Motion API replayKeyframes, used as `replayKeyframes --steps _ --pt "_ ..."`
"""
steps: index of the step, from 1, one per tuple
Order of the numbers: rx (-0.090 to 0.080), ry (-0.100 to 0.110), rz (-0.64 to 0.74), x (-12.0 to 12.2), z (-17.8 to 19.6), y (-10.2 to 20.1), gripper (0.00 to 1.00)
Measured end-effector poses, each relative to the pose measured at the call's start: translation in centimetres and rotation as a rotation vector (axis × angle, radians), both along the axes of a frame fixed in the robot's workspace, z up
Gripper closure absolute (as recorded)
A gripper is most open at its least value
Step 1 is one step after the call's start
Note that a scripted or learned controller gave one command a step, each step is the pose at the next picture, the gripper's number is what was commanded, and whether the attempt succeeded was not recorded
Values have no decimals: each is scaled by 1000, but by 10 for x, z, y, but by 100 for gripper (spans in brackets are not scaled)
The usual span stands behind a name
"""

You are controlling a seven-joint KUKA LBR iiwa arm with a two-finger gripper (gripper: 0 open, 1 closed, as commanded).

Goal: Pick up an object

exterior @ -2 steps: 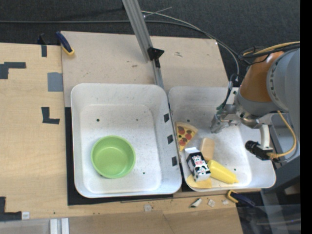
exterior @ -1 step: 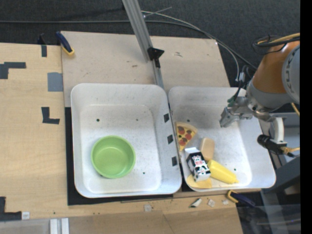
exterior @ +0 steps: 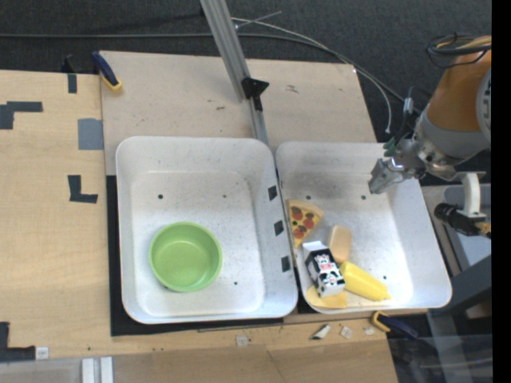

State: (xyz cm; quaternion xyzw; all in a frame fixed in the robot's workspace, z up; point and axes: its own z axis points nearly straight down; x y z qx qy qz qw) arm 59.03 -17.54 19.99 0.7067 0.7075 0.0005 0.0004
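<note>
Two white bins mid-frame: left bin, right bin. Green bowl lower left. Pizza slice, yellow banana, small carton clustered lower centre. Gripper at right bin's upper right; grip impossible to tell.

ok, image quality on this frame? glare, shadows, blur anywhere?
Camera view: lighting even, no hard glare on the white bins; soft shadow under the green bowl. The gripper looks soft and low-detail; the small toys near the pizza slice are coarse. Straight edges look undistorted.
</note>
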Motion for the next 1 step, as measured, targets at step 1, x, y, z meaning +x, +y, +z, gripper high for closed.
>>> replayKeyframes --steps 1 --pt "0 -4 0 1 55 0 100"
